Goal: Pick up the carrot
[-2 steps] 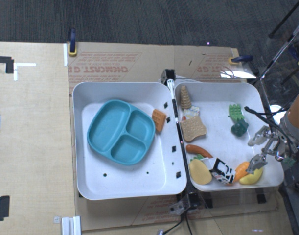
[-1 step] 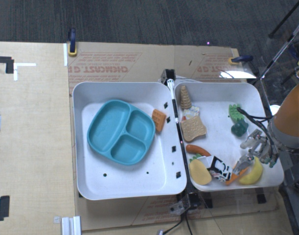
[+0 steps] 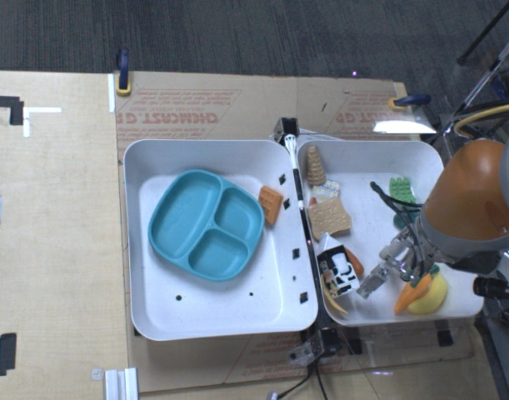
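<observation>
Carrot [image 3: 413, 292]: small, orange, tapered, with a bit of green at its upper end. It lies tilted in the right bin [image 3: 366, 158], near that bin's front right corner, touching a yellow rounded item [image 3: 431, 296] that sits just to its right, close to the bin's front rim.

Gripper [image 3: 393, 267]: low over the right bin, just left of and above the carrot. One grey metal finger [image 3: 372, 283] slants down and to the left toward the bin floor. The carrot's green end sits right by the gripper's base. Whether the fingers are spread or closed cannot be told from this angle, and nothing is seen clamped between them. The arm [image 3: 469, 194], with its orange band, covers the right wall of the bin.

Room around the carrot: tight. Front rim just beyond it, yellow item on one side, gripper on the other. To the left, past the finger, a black and white item [image 3: 341, 271] lies near the divider between bins. Farther back: a tan flat piece [image 3: 330, 217], a ridged brown cone [image 3: 315, 166], a green item [image 3: 402, 190]. The middle of the right bin floor is open white surface.

Left bin [image 3: 204, 323]: a teal divided plate [image 3: 207, 225] at centre, a small orange block [image 3: 271, 204] just beside its right edge, near the right wall.
</observation>
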